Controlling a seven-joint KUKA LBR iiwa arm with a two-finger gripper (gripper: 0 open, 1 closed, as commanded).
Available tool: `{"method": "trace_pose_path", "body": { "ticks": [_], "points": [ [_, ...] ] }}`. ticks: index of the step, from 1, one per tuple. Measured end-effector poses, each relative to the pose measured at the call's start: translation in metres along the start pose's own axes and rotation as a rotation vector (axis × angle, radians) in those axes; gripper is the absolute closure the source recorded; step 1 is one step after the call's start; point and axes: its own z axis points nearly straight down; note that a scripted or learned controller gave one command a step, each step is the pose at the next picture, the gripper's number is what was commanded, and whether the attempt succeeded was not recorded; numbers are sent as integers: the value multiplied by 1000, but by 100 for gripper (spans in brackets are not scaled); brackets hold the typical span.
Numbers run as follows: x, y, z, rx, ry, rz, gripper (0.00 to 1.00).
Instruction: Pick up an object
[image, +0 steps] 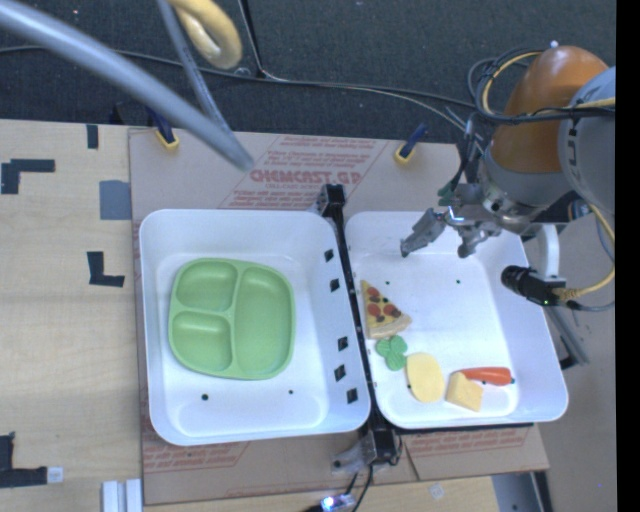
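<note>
Tool: you see the tool (440, 238) over the far part of the right bin (480, 300), its two fingers spread wide apart with nothing between them.
Arm: your grey arm (560, 110) with its orange band comes in from the right, above the bin's far right corner.
Right bin: you have a pizza slice (383, 310) against the left wall, a green piece (392, 352) just below it, a yellow piece (424, 377) next to that, and a cheese wedge (464, 391) touching a red-orange piece (486, 376) near the front.
Left bin: you see a green divided plate (232, 318) lying flat in the left bin (170, 400).
Counter: both bins sit side by side on a brown board (300, 165) on the counter (50, 300).
</note>
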Motion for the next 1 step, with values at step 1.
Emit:
{"method": "trace_pose_path", "body": {
  "ticks": [1],
  "points": [
    [-4, 8, 50, 0, 0, 0, 0]
  ]
}}
